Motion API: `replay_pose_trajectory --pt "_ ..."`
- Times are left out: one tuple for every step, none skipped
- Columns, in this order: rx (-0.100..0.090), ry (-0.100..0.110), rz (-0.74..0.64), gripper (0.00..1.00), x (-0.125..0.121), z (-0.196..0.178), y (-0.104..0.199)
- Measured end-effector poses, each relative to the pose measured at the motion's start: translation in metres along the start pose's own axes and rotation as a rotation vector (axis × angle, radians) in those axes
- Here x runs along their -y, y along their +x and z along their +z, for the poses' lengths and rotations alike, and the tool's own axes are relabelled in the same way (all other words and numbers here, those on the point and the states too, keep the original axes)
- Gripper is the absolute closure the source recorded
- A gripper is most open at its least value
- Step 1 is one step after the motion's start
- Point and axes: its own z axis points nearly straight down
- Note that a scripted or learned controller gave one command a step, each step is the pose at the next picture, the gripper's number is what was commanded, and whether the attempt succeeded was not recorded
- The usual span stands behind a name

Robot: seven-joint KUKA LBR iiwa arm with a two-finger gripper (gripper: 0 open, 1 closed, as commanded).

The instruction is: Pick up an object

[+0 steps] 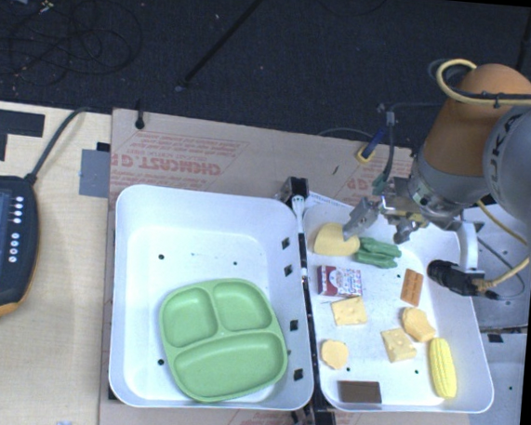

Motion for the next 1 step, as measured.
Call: replay_pose_trajectory --pt "-0.004 -0.001 0.003 0.00 0.0532 0.1051 -0.0062"
